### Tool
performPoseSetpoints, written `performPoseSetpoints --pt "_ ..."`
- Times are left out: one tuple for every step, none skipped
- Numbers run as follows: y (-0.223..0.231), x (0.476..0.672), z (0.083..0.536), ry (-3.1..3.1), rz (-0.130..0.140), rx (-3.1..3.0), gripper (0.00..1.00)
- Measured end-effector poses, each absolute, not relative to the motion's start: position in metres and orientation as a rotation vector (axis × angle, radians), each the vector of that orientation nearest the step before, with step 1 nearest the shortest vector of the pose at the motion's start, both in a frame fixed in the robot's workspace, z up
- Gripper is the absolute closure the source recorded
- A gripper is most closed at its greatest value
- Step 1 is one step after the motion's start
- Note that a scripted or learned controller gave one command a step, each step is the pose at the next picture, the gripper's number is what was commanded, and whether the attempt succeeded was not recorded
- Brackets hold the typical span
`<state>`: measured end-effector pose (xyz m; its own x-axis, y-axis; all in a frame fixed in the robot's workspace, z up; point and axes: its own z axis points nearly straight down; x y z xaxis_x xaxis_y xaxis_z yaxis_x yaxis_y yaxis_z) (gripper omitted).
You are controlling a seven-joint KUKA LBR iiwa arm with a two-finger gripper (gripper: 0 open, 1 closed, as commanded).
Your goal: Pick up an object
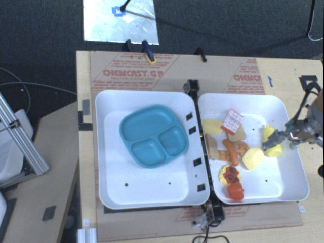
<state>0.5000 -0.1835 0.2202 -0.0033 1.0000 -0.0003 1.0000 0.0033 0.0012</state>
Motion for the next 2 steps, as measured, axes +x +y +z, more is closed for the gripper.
performPoseSetpoints --pt "-0.172 0.485 0.081 2.227 -0.004 2.224 0.0" --pt "-0.128 0.519 0.203 2.226 0.014 2.202 0.0"
